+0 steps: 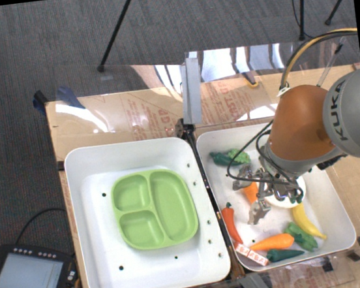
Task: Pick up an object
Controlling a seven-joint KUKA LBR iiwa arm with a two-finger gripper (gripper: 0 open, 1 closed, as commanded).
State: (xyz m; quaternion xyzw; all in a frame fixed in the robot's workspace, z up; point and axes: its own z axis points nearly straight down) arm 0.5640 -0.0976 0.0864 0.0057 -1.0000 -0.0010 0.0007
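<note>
**Me:** My tool [262, 207] hangs low in the right bin [342, 214]. From up here I cannot tell how it stands; the wrist blocks much of it.

**Spotter:** What are you after?

**Me:** Probably the orange piece [251, 192] just beside it. The chili [231, 224], banana [305, 219] and carrot [272, 242] lie near.

**Spotter:** The risk?

**Me:** Crowding. I judge it could nudge a neighbour or close on nothing. The green plate [154, 208] in the left bin [91, 165] sits well apart.
</note>
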